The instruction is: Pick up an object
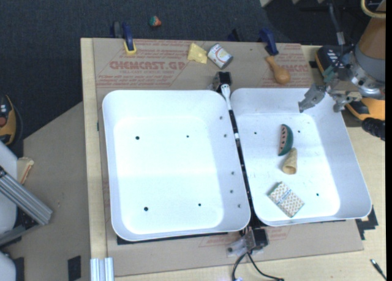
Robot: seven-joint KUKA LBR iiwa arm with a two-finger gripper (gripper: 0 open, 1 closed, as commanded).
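Camera view: tool [323, 98] above right bin [343, 151] upper edge, fingers spread wide, gripping nothing. Inside right bin: watermelon slice [285, 139], cone [290, 161] just below, patterned packet [286, 199] near front.

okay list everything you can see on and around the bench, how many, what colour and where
bins: 2, white, side by side on the bench
watermelon slice toy: 1, green and red, right bin
cone-shaped piece: 1, tan, right bin, just below the slice
patterned box: 1, white with speckles, right bin, near front edge
yellow wedge: 1, on the board behind the bins
small carton: 1, white, beside the wedge
wooden piece: 1, orange-brown, behind the right bin
clamps: 2, blue, board's back edge
gripper: 1, grey, over the right bin's back right corner, fingers spread, holding nothing
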